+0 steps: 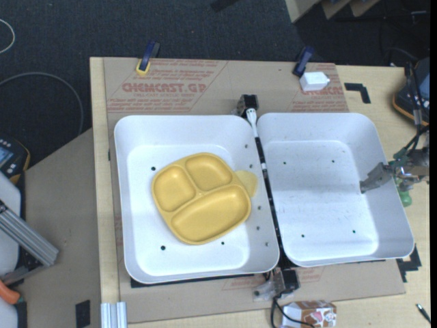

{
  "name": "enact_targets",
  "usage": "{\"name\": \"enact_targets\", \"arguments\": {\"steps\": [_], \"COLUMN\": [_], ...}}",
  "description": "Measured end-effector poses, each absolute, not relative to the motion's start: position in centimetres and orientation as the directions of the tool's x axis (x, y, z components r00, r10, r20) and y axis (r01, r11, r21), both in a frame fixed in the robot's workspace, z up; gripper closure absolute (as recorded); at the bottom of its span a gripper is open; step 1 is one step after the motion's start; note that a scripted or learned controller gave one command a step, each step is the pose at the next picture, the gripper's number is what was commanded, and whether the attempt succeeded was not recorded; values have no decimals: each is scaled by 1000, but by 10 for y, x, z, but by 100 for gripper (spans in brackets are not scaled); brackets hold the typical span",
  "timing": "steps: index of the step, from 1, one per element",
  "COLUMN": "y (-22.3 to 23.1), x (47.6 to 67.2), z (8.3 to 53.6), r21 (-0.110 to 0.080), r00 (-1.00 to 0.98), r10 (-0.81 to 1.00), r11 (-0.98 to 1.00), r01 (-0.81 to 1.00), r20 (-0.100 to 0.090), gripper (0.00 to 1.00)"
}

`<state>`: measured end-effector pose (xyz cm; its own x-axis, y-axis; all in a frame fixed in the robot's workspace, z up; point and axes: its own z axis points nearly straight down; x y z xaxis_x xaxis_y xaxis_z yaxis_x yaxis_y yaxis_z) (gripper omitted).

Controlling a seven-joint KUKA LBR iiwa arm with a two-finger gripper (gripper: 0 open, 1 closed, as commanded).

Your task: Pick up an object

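A yellow divided plate (201,197) with three compartments lies in the left white bin (130,149), tilted slightly and near the bin's middle. A paler yellow piece (248,181) pokes out from under the plate's right edge. My gripper (377,178) is low at the right rim of the right white bin (321,135), far from the plate. Nothing shows in the gripper. A small green bit (407,198) sits just below it at the rim.
The bins stand on a cardboard sheet (205,80) held by blue clamps (147,57) at the back. A white block (314,81) rests behind the right bin. Cables and connectors (249,108) sit between the bins, and a small packet (314,314) lies at the front.
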<state>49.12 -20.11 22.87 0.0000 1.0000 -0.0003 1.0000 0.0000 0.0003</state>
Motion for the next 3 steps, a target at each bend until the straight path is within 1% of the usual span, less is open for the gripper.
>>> {"name": "enact_targets", "arguments": {"steps": [1, 2, 3], "y": [-201, -225, -198], "x": [492, 506, 480], "z": [240, 221, 302], "r21": [4, 2, 9], "r00": [-1, 1, -3], "r10": [1000, 1000, 1000], "r11": [1, -1, 3], "r01": [1000, 1000, 1000], "r20": [-2, -3, -3], "gripper": [100, 100, 100]}}
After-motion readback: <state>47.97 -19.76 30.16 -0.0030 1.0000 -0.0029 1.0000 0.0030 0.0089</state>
